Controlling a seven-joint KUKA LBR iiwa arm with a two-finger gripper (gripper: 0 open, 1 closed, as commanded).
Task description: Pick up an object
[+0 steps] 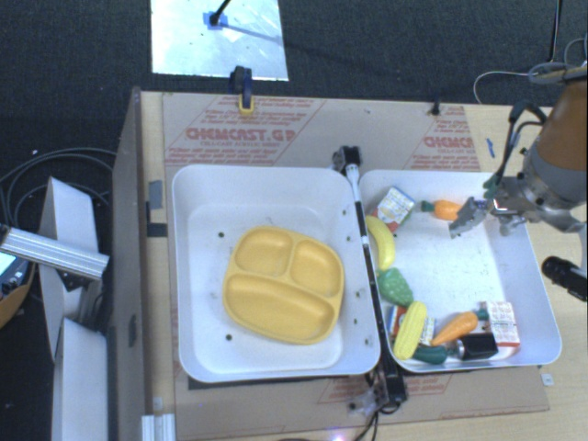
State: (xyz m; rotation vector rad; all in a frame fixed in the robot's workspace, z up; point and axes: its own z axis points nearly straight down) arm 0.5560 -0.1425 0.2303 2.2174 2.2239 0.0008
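Hovering over the right bin [537, 306] in the camera view, my jaws [480, 214] look spread and pinch nothing, just beside an orange toy [446, 210] near the bin's far wall. Most objects, the corn [410, 329], carrot [457, 327] and small box [502, 323], crowd the near edge. If I close here, I judge my fingertips may nudge the orange toy aside or scrape the wall.

Grey arm [551, 186] w/ orange band; silver gripper [480, 215]; black cables
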